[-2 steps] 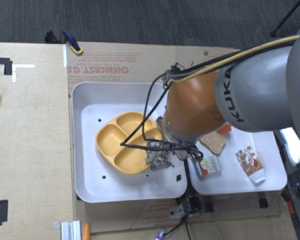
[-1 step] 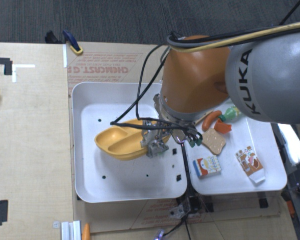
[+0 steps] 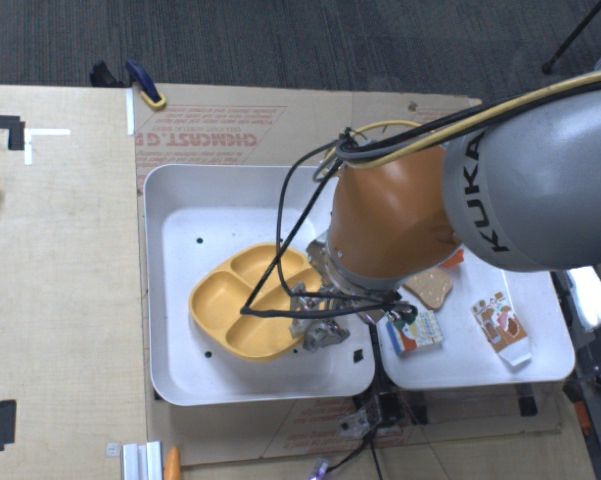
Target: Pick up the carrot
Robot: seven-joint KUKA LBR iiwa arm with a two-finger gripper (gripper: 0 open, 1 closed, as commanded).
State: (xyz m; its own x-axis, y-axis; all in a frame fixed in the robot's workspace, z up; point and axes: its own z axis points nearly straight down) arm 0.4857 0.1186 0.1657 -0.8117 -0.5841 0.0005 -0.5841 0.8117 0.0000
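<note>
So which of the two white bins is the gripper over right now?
The left bin, the one holding the yellow divided plate; the gripper hangs at that plate's right edge.

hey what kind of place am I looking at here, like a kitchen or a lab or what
Most likely a robotics lab bench, not a kitchen: a KUKA arm reaches over two white bins, toy-like items such as a yellow divided plate lie inside, and black tape marks sit on the bench.

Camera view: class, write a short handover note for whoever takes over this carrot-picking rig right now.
Gripper: low over the right rim of the yellow divided plate in the left bin; grip state unclear.
Carrot: possibly the orange sliver at the arm's edge in the right bin; not certain.
Done: no pick yet.
Left: confirm the carrot, then grasp and lift it.
</note>
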